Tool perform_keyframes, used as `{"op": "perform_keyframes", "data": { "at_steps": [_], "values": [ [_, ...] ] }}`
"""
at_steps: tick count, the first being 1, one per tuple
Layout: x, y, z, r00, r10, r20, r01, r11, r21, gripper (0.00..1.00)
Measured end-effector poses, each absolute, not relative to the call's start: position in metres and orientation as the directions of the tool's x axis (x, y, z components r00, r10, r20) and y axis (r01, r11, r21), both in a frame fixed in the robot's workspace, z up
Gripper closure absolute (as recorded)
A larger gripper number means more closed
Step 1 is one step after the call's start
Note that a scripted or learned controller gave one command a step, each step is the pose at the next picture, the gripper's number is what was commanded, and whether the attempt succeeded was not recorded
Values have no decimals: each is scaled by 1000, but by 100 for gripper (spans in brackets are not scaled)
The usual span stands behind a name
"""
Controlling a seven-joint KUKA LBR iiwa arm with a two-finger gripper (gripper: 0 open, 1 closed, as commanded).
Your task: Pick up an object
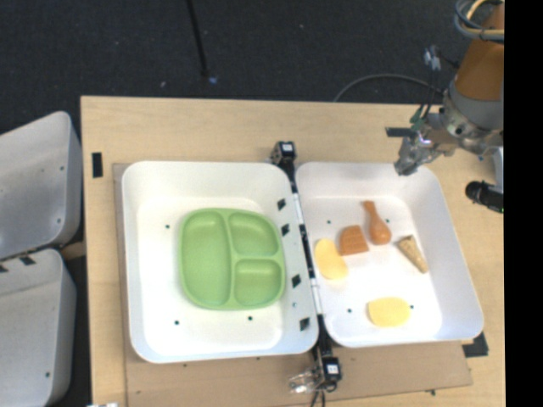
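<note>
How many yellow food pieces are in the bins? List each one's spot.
2, both in the right bin: one yellow piece by the divider, another near the front edge. None looks hidden.

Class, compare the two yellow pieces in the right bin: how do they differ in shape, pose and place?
The yellow piece by the divider is taller than wide and runs up and down the view; the yellow piece near the front wall is a flatter oval lying crosswise. The first sits close beside the orange block; the second lies apart from everything. Both are pale yellow, rounded, and rest on the floor of the right bin.
</note>
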State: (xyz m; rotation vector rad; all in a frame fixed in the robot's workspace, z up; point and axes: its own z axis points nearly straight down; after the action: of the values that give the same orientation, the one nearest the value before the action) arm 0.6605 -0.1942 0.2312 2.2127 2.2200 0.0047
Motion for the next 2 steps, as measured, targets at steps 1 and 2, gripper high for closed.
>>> {"op": "perform_keyframes", "data": {
  "at_steps": [1, 2],
  "values": [
    [661, -196, 271, -4, 1000, -2, 1000, 4, 6, 100],
    [648, -153, 275, -4, 1000, -1, 1000, 4, 1, 100]
  ]
}}
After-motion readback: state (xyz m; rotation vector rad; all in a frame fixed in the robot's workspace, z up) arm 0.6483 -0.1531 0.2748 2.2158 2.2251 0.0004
